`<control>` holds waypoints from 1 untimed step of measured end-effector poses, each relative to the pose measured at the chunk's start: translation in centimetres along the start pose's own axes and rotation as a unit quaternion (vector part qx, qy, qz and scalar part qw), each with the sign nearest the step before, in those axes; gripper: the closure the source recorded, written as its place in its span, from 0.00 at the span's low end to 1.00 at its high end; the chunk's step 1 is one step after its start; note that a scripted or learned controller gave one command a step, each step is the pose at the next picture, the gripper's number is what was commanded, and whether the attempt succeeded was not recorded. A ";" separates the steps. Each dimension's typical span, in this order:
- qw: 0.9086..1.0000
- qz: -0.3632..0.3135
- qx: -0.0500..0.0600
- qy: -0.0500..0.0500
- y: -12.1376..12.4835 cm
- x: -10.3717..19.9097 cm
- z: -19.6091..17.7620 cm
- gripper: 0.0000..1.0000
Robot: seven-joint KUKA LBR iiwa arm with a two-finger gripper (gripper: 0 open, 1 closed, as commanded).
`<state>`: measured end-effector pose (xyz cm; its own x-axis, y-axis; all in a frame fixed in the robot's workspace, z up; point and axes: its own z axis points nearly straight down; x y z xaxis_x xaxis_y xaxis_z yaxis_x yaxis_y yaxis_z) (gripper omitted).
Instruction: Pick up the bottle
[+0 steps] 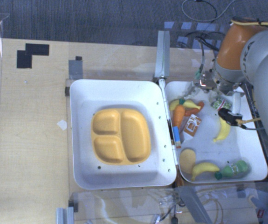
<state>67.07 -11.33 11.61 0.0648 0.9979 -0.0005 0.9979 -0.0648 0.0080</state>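
The bottle [234, 169] is small and green and lies on its side in the near right corner of the right bin [255, 148], its cap end touching a banana [204, 168]. The gripper [216, 96] hangs below the orange-banded wrist over the far part of the same bin, well away from the bottle. Nothing shows in its grasp.
The right bin also holds a carrot [179, 116], a brown packet [192, 124], a second banana [223, 130], a yellow piece [191, 105] by the carrot and a tan round item [187, 158]. A yellow divided plate [121, 135] fills the middle of the left bin [82, 101]. Cables trail behind the arm.
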 end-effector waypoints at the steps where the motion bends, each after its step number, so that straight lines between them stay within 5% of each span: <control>1: 1.000 -0.014 0.000 -0.001 0.4 -6.0 2.9 0.00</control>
<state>67.06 -17.32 8.71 0.0375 0.9993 -0.0020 0.9993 -0.0374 0.0073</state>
